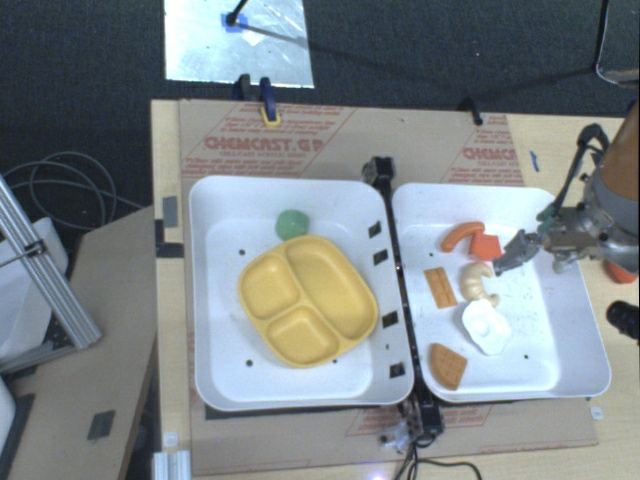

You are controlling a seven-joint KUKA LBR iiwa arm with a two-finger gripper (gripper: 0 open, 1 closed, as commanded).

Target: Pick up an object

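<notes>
The right bin (570,368) holds several toy foods: a red sausage (461,235), an orange-red block (486,247), an orange cracker strip (439,287), a beige mushroom-like piece (477,280), a white piece (486,326) and a brown biscuit (448,365). My gripper (514,253) hangs over the bin's right half, its dark fingers pointing left toward the orange-red block and the beige piece. Nothing shows between the fingers.
The left bin (220,368) holds a yellow divided plate (305,298) and a green ball (292,224) behind it. A black divider clamp (380,171) sits between the bins. The arm's grey wrist (610,218) crosses the right bin's right rim.
</notes>
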